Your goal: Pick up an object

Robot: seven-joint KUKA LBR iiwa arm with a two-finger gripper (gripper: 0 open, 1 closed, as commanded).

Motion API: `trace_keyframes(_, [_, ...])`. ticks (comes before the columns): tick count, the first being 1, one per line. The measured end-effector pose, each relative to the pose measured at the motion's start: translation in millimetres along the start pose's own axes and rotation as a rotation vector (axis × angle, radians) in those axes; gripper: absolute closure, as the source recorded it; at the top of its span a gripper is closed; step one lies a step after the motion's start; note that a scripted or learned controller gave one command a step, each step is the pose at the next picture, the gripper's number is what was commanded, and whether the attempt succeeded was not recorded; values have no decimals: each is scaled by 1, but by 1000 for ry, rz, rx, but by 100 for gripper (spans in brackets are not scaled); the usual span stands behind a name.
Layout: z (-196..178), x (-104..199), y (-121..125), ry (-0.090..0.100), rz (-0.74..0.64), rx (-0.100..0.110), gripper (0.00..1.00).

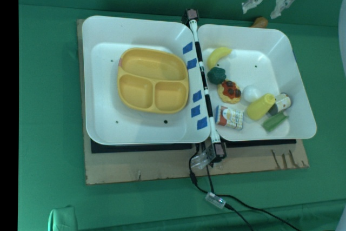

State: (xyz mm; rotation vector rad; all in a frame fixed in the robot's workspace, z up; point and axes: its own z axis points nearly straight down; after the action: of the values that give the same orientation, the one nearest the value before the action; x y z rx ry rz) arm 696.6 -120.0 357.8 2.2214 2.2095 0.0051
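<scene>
A: Where does the two-finger metal gripper (268, 4) sit at this frame?

B: Top right of the view, above the bench's green cloth (48, 89), beyond the far rim of the right shallow white bin (294, 62). Its fingers are spread apart with nothing between them.

A: Contents of the right bin?

B: A yellow plastic banana (219, 54) near the far left corner. Just below it, a dark green broccoli-like toy (217, 75). Next, a flat pizza-like piece with red topping (230, 91), touching or nearly touching a small white ball (251, 93). A yellow plastic bottle (260, 106) lies tilted beside the ball. To its right, a small brown-and-white can (282, 101); below that, a green stick-shaped piece (275, 121). A small white printed carton with red and blue marks (230, 117) lies near the front left.

A: Anything outside the bins?

B: A small orange object (259, 22) rests on the cloth just behind the right bin, near the gripper but below it in the view.

A: Left bin?

B: The left shallow white bin (102, 35) holds a yellow three-compartment plastic tray (153, 79). Blue tape squares (192, 64) run along the seam between bins. Both bins rest on a brown cardboard sheet (135, 173).
</scene>
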Motion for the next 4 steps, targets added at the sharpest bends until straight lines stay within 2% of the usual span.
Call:
trace_keyframes(1, [0, 0, 0, 0, 0, 0, 0])
trace_keyframes(2, [73, 17, -44, -1, 2, 0, 0])
trace_keyframes(3, [164, 15, -77, -1, 1, 1, 0])
trace_keyframes(4, [169, 21, -118, -5, 2, -15, 0])
